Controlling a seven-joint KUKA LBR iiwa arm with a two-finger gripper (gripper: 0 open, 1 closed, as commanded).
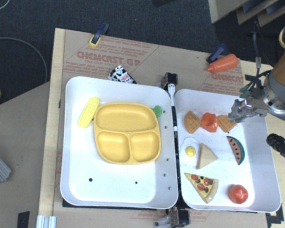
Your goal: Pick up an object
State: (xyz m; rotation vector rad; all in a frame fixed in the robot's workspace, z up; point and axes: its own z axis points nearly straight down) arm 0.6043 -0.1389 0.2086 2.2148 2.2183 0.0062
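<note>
- The hand (236,111) hangs over the far end of the right bin (270,179), just above a tan cracker-like piece (225,123); whether it is released or clenched I cannot tell.
- Beside that piece lie a red toy (209,122) and a waffle piece (192,122).
- Nearer in the same bin: a watermelon slice (236,150), a fried egg (190,150), a sandwich wedge (207,157), a pizza slice (202,185) and a tomato (238,193).
- The left bin (116,191) holds a yellow divided tray (126,132), a corn cob (88,111) beside it and a green piece (157,110) at its far corner.
- Red lettering on the counter (65,63) is too blurred to read.
</note>
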